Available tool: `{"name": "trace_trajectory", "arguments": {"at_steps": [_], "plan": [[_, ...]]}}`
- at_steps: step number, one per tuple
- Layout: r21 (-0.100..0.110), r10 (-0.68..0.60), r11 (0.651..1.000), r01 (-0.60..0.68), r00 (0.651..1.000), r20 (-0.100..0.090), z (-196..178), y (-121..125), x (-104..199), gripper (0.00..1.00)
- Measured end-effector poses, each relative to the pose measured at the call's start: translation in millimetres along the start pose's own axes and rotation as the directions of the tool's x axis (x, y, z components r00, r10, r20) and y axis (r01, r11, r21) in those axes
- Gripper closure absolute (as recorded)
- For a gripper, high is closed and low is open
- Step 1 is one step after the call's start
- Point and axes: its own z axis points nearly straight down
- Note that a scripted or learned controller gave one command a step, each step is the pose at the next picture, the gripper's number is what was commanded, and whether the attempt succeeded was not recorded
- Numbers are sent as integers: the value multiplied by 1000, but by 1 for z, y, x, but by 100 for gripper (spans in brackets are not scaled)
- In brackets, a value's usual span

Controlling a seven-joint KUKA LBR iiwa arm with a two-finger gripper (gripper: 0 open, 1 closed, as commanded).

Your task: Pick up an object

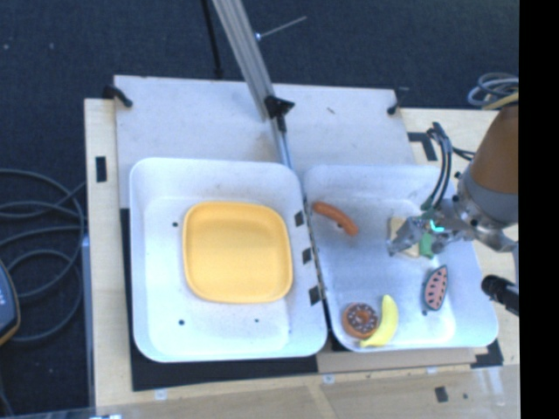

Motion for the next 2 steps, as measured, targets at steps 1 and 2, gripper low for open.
{"name": "trace_trajectory", "arguments": {"at_steps": [1,2], "plan": [[0,0,1000,0,1000,0,0,0,0,0],[6,1,1000,-1,1000,0,62,3,-1,0]]}}
